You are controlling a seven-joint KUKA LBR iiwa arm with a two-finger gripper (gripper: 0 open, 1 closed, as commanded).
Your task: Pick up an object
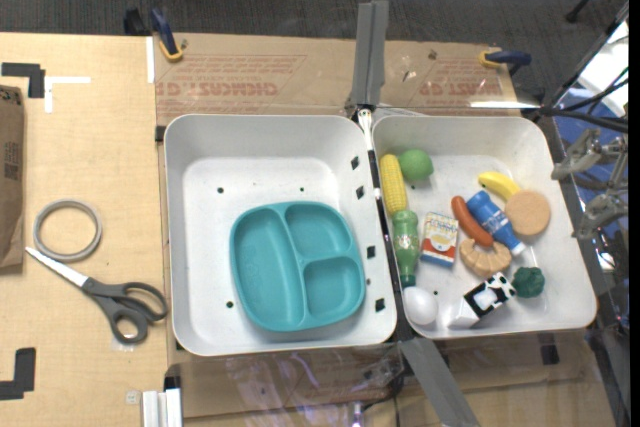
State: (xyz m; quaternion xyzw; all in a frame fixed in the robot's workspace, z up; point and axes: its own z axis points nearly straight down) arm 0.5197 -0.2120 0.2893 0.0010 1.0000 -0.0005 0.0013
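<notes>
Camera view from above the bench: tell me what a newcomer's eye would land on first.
The teal plastic divided plate grabs attention first, lying alone in the left white bin. Next comes the bright clutter in the right white bin: a yellow corn cob beside a round green ball, a yellow banana and a black-and-white toy cow. On the bench's left lie grey-handled scissors and a tape roll.
</notes>
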